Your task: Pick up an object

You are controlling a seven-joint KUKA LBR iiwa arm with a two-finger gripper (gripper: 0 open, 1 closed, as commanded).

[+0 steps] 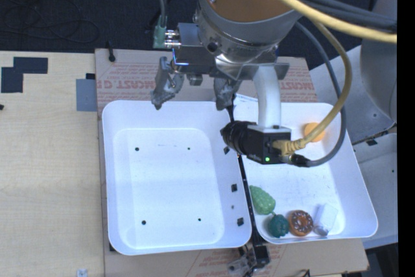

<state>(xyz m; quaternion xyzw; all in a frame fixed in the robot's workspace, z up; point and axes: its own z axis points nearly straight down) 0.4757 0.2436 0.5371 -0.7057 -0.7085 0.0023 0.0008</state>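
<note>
Overhead, the gripper (191, 93) hangs above the far rim of the left bin (117, 139), its two fingers spread apart with nothing between them. Along the near edge of the right bin (350, 172) lie a pale green lump (262, 199), a teal ball (279, 226), a sprinkled brown doughnut (300, 222) and a small white block (326, 217). An orange object (313, 132) farther back is partly hidden by a yellow cable (334, 107).

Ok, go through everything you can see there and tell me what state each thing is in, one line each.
claw: fingers spread open, nothing between them, up over the far rim of the left bin.
left bin: lying flat on the bench.
right bin: lying flat, holding the objects.
light green object: lying loose near the divider.
dark teal object: lying beside the donut.
donut: lying flat.
white object: lying near the front corner.
orange object: partly hidden by a cable.
</note>
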